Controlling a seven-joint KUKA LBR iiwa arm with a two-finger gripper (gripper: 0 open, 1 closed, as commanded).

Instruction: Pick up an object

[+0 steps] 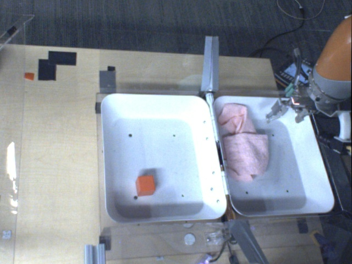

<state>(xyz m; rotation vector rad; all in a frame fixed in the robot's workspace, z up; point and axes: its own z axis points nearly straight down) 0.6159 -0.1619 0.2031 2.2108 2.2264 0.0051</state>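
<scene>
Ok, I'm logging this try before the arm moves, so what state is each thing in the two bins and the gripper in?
pink cloth: crumpled, lying in the right bin along its left wall, not gripped.
orange block: resting on the floor of the left bin, near its front left, untouched.
gripper: over the right bin's back right corner, apart from the cloth, holding nothing.

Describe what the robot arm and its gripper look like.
The arm at the view's right edge shows a rounded orange band above a grey wrist section. Below it sits a small metallic gripper with thin grey fingers and some dark fittings and thin wiring around its mount.
</scene>
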